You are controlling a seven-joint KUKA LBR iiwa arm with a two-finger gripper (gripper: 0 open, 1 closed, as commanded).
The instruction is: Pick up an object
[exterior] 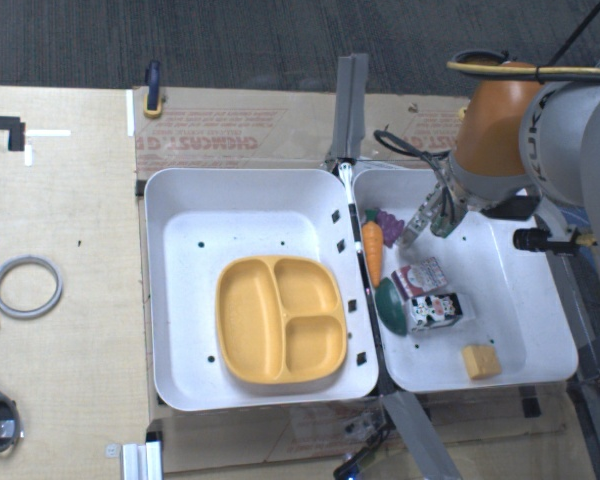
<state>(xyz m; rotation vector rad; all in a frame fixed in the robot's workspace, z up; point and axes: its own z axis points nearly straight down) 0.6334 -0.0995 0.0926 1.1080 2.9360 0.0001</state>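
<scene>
Step in hand: the arm (540,138) is reaching into the right bin (525,358) from the right, and the gripper (427,220) hangs over that bin's upper left part, just right of the carrot (372,250). Nothing sits between the jaws; I'd call this the descent onto a target, no pick made yet.

Jaws: slanted down and to the left, a narrow gap between them as far as this angle lets me judge, nothing held.

Doing it well: the pieces near the carrot are crowded, so I'd pick one thing and come straight down on it. The carrot lies long against the bin's left wall, so the jaws should close across its thin width, not along it.

Easier target: the tan block (481,360), well below and right of the carrot, stands alone with room on every side.

Right bin holds: the carrot; a small purple thing (390,224) just right of its top; a dark green rounded thing (391,306) just below it; a printed carton (429,296) touching the green thing; the tan block.

Left bin (240,203) holds: a yellow divided plate (280,318), left of the carrot across the bin walls, its compartments bare.

Desk (60,218): a grey ring (25,286), far left of the carrot.
</scene>
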